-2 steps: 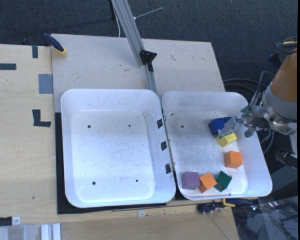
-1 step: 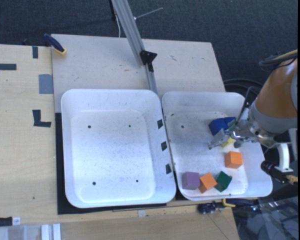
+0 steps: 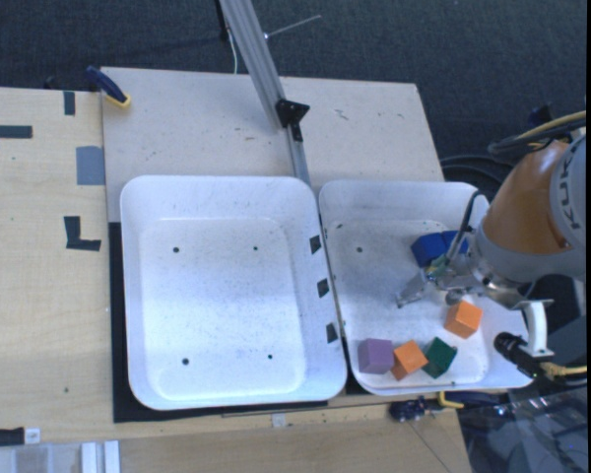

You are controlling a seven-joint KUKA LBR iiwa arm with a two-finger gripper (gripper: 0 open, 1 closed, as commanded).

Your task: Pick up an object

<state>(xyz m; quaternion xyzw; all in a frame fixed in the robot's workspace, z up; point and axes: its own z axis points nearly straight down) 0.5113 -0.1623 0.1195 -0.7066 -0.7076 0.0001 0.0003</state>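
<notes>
The gripper (image 3: 424, 286) reaches into the right bin (image 3: 374, 215) from the right, its thin metallic fingers (image 3: 411, 294) low over the speckled white floor; whether they are spread or closed cannot be told at this slant, and nothing shows between them. Just behind it lies a blue object (image 3: 431, 246), rounded and partly hidden by the wrist, so its long axis is unclear. An orange block (image 3: 463, 318) sits just beside the gripper on the near side — a matte cube turned slightly off square to the bin walls. Along the bin's front edge stand three more foam-like blocks in a row: a purple cube (image 3: 376, 355), a smaller orange cube (image 3: 409, 359) touching it, and a dark green block (image 3: 439, 357) touching that one, tilted. The arm (image 3: 532, 210) above is smooth grey with a glossy orange band. The left bin (image 3: 217, 190) is a shallow white tray with rounded corners and dusty specks. Both bins rest on a pale plywood bench (image 3: 364, 131) marked with grey tape, dark carpet beyond — a slanted metal rail (image 3: 256, 47) crosses it.
</notes>
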